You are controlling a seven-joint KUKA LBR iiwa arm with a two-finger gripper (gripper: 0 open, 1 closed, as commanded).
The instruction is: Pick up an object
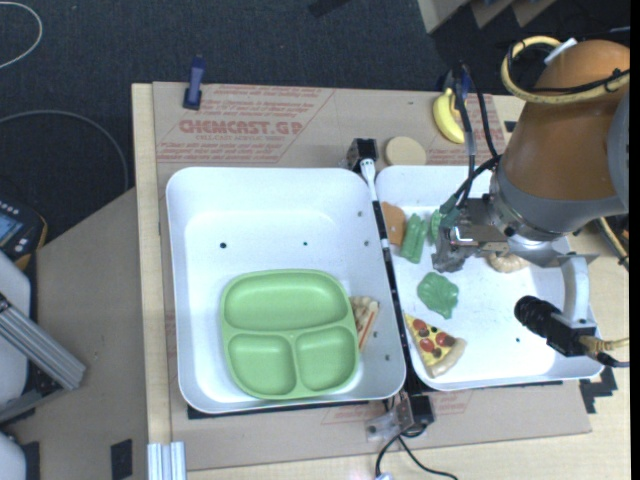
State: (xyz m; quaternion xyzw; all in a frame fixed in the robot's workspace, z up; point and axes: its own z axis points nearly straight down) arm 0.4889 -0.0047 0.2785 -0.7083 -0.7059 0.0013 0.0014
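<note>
- Arm (pixel 565 118) reaching in from the right of the frame, orange band high, wrist low over the right bin (pixel 500 363).
- Gripper (pixel 447 258) down in the upper left part of that bin; jaws too murky to call, cannot tell spread or pressed together.
- Green lump (pixel 437 293) lying just below the gripper, on the bin floor, apparently free.
- Orange piece (pixel 394 224) and green piece (pixel 412 238) just left of the gripper, by the bin's left wall.
- Pizza slice toy (pixel 436 343) at lower centre of the right bin.
- Green divided tray (pixel 290 333) resting in the left bin (pixel 200 218), lower half.
- Yellow banana (pixel 450 116) on the counter (pixel 270 123), above the right bin.
</note>
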